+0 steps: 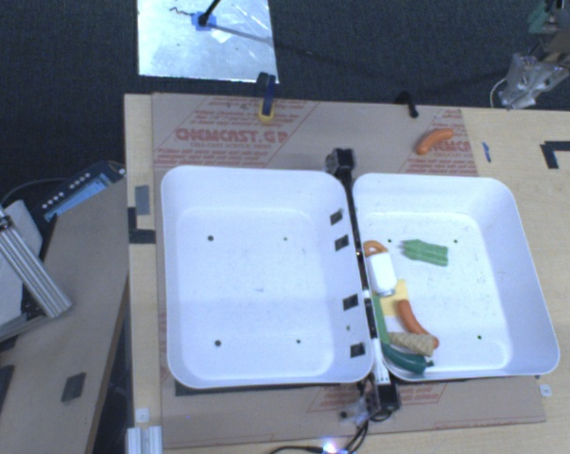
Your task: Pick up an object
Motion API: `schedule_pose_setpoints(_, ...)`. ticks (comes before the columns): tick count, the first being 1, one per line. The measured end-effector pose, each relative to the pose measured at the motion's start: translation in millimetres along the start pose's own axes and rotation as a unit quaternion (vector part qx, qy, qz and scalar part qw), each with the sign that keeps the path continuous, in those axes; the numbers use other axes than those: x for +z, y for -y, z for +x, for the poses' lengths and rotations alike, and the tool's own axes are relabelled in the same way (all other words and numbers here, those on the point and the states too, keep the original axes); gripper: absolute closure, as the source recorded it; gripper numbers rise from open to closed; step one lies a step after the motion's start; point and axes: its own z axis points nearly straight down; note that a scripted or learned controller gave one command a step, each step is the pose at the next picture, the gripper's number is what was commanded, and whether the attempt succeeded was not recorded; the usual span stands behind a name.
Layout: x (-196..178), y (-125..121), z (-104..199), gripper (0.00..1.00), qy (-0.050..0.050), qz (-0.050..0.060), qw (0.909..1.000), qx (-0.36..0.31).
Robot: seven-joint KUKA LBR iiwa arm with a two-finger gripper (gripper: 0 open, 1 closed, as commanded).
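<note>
Bins sit side by side on the counter (266, 121), and we use the right bin (511, 244) as our landmark. All loose items inside it crowd its left wall, near the divider w/ the left bin (256, 282). Green pepper-like piece (425, 252) lies a bit right of that wall, in the upper-middle of the bin floor. Against the wall we see a white block (382, 272), just below it a yellow piece (392, 301), then an orange carrot-like piece (412, 319) slanting down-right, and a tan item (410, 342) touching a dark green one (405, 361) at the bin's lower-left corner. Orange sausage-like item (435, 141) lies outside the right bin, beyond its far rim, on the counter. Claw (540, 69) hangs well beyond the bin's far-right corner, off the counter, over dark floor; we cannot tell whether it's spread or pressed together.
</note>
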Motion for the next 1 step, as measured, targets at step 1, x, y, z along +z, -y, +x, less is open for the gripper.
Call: schedule_pose_setpoints(1, -104.7, 23.3, -8.5, 1.0, 0.004, -0.011, 0.9999, 0.004)
